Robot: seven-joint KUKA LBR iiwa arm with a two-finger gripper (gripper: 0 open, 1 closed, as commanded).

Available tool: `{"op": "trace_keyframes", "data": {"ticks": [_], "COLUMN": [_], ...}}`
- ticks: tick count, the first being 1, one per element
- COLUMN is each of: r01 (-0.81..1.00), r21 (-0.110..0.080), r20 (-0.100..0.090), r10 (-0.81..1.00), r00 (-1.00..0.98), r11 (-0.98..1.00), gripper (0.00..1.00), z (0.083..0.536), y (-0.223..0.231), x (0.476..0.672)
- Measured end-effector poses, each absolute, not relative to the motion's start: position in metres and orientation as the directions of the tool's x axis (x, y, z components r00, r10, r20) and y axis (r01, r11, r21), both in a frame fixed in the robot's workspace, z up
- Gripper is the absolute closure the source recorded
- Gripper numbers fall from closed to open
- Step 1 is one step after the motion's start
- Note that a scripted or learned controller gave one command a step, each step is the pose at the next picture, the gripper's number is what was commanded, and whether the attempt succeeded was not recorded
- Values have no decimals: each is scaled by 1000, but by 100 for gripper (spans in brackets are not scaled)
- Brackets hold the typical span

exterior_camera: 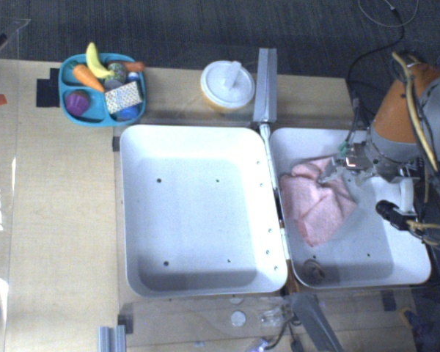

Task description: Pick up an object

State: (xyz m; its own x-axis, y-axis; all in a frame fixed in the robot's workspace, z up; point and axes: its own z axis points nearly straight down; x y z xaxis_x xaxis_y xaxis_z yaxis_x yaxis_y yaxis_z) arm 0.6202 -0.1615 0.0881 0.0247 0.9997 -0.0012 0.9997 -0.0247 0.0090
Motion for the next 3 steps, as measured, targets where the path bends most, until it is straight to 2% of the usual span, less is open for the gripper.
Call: {"op": "trace_keyframes", "data": {"ticks": [1, 2, 3], "r01": [997, 978, 974], "r21": [11, 12, 13], "r20": [-2, -4, -5], "r10": [997, 978, 974], "r00": [-73, -207, -225], "r11": [73, 207, 225], "gripper": [0, 0, 0], "z": [89, 89, 90], "y": [-159, -120, -115], "x": [580, 596, 548]}}
